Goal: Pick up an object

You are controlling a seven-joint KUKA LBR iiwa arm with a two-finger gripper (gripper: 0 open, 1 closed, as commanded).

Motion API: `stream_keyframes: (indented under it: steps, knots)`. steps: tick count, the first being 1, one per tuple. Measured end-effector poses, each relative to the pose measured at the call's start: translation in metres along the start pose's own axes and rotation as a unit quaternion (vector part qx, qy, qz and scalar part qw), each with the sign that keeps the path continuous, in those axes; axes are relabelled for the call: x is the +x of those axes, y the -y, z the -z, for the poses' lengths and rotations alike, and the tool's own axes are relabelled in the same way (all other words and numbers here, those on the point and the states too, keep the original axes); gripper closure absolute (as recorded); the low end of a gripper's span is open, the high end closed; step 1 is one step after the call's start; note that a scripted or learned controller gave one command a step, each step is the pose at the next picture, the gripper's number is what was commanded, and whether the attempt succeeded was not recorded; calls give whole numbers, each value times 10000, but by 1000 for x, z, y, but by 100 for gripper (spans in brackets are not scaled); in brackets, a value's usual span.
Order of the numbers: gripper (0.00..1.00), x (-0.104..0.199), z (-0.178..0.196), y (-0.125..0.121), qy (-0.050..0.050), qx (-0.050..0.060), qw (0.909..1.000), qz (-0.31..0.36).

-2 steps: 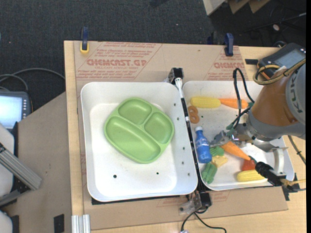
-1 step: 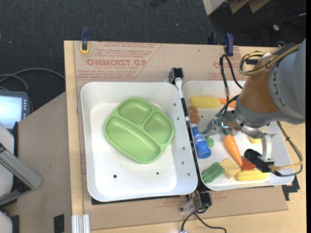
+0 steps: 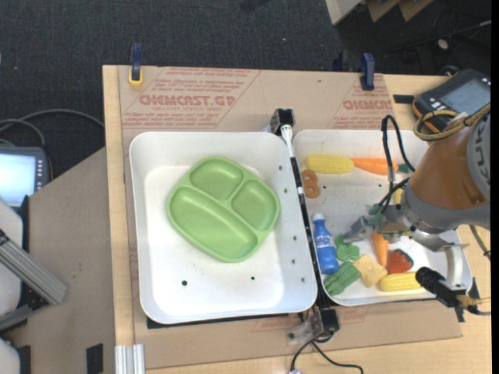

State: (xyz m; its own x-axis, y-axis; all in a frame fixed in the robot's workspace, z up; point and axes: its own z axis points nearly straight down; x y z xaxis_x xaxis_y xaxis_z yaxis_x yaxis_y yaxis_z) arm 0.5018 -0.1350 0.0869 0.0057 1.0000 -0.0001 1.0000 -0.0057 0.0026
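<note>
My gripper [image 3: 373, 226] is low over the middle of the right bin [image 3: 343, 140], under the grey and orange arm that comes in from the right. Just below it lie a small orange carrot [image 3: 380, 248], a red piece [image 3: 398, 261] and a green piece [image 3: 347, 252]. Left of it a blue bottle [image 3: 323, 245] lies along the bin's left wall. At the front are a yellow block [image 3: 369, 269], a yellow corn cob [image 3: 398, 282] and a green bean pod [image 3: 341, 278]. I see nothing held in the gripper.
A second corn cob [image 3: 330, 164] and a long carrot [image 3: 373, 165] lie at the back of the right bin, with a brown pretzel ring [image 3: 311, 183] near the divider. The left bin [image 3: 156, 271] holds a green divided plate [image 3: 224, 207]. Black cables hang beside the arm.
</note>
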Motion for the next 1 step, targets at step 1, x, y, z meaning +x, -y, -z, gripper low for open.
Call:
stream_keyframes:
  steps: [1]
  knots:
    - [100,3,10,-2,-1,-17,10000,21]
